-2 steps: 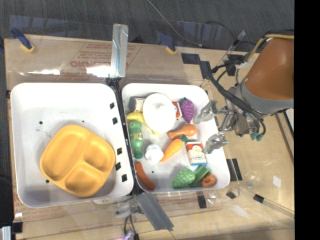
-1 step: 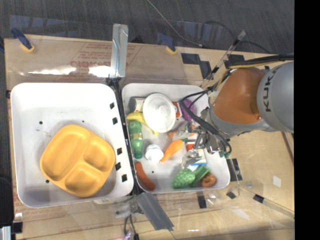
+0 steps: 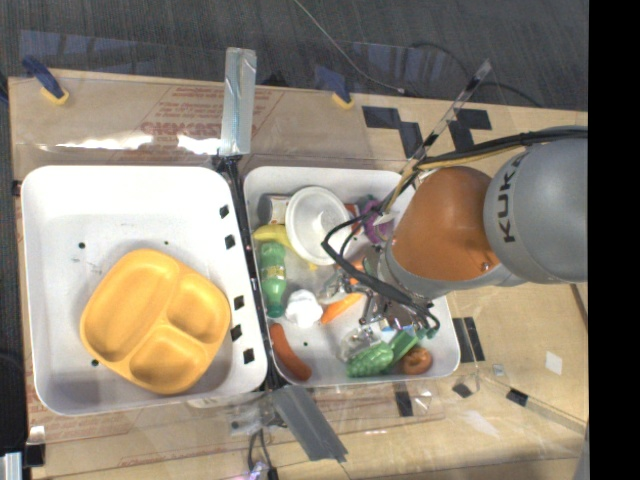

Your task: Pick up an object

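Gripper point(image 3: 385, 326) hung low over the right bin point(image 3: 440, 183), finger state indeterminable. Nearest candidate, a green toy point(image 3: 378, 356), lay just below it, long axis slanting up-right, near the bin's front wall.

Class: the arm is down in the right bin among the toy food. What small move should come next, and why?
Probably a short straight lift to check the grasp. The gripper sits low in the right bin, just above the green toy, but the wrist hides its tips, so nothing shows a catch.

Mixed toy food point(image 3: 300, 298) in right bin point(image 3: 330, 180)
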### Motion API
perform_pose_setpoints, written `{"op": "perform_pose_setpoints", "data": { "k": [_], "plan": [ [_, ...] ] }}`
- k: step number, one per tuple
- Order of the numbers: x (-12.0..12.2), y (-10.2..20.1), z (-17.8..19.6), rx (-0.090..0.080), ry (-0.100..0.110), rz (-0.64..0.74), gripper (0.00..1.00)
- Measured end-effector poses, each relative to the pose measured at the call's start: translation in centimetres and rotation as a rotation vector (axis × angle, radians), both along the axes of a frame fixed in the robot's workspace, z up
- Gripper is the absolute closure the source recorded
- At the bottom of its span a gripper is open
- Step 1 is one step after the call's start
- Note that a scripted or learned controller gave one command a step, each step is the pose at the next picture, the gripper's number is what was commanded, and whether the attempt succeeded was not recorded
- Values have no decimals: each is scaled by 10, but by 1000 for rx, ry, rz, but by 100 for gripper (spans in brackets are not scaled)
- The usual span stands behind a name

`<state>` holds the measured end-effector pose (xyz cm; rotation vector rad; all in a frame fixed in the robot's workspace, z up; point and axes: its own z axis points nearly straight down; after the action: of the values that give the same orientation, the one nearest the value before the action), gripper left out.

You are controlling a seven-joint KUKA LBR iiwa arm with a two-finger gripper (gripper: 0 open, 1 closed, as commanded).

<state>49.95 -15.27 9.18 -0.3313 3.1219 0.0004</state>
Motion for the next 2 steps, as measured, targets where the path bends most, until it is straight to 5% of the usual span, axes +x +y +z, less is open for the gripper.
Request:
{"op": "perform_pose_setpoints", "data": {
  "k": [2],
  "plan": [
    [-14, -8, 0, 0, 2, 3, 0]
  ]
}}
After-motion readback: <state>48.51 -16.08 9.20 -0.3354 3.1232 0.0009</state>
